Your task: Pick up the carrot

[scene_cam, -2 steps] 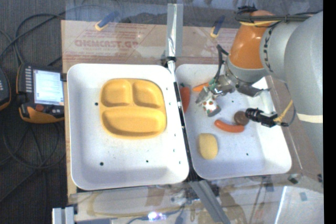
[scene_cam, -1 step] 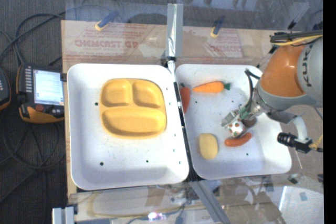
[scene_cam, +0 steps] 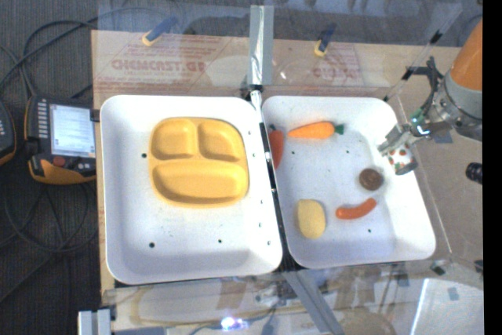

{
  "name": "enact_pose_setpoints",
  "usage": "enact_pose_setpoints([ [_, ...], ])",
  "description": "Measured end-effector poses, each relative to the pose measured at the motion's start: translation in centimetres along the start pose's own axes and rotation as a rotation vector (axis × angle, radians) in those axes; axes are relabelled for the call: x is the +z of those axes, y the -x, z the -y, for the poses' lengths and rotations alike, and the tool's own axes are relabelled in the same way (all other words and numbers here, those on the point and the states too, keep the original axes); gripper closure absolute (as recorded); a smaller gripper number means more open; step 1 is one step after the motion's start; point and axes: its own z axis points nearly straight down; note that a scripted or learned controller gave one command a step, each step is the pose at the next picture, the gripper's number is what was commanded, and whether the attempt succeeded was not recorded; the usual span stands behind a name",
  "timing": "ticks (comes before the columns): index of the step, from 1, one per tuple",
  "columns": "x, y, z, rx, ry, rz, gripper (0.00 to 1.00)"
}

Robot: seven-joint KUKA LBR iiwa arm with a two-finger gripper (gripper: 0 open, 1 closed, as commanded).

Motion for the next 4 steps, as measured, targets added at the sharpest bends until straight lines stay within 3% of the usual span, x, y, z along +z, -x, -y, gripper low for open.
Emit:
enact_pose_setpoints([
  [1, 0.6, -5.7, -5.2, 0.302, -0.002, -0.004, 1.00],
  [2, 11.5, -8.5, -5.9, 0.216, -0.001, -0.001, 1.00],
  [3, -1.4, -2.9, -10.1, -0.084, -0.001, 0.002, 1.00],
  [4, -1.4, -2.9, -10.1, -0.085, -0.001, 0.002, 0.00],
])
